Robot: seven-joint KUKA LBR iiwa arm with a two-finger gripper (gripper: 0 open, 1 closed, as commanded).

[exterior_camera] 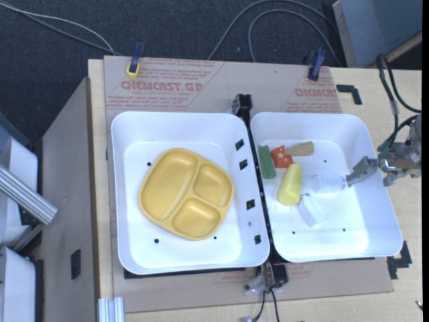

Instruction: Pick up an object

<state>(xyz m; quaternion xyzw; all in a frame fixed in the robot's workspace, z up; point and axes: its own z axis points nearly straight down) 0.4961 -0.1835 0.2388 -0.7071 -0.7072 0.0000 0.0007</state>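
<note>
The right bin (375,240) holds several small items on its left side. A green bar (267,163) lies along the left wall, with a red piece (281,157) and a tan wooden stick (300,149) beside it. A yellow cylinder (290,184) lies just below them. A clear item (326,182) and a pale translucent block (310,211) rest near the middle. My gripper (360,171) reaches in over the bin's right rim, low and just right of the clear item. Nothing is visibly held.
The left bin (127,240) holds a yellow divided plate (186,193). A black clamp strip (253,173) runs between the bins. Cables (392,92) hang near the arm at the right edge. Blue clips (316,64) pin the cardboard at the back.
</note>
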